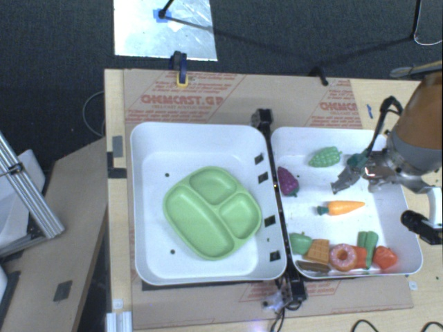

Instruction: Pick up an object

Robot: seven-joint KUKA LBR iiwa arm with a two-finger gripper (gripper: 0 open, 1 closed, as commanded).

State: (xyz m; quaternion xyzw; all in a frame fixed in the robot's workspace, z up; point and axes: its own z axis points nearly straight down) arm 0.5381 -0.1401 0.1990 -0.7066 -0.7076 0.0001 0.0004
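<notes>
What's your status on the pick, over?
Gripper low over right bin, nothing seen between fingers. Nearest: carrot just below, green grapes up-left. Nothing blocking carrot.

Arm enters from the right edge, orange band point(422, 116) uppermost, grey wrist point(408, 154) below it angling down and leftward. Pincer point(344, 183) points left and slightly down, its dark fingers point(341, 184) close together at the tips; nothing visible between them. Black cable point(379, 120) loops along the wrist's left side.
</notes>
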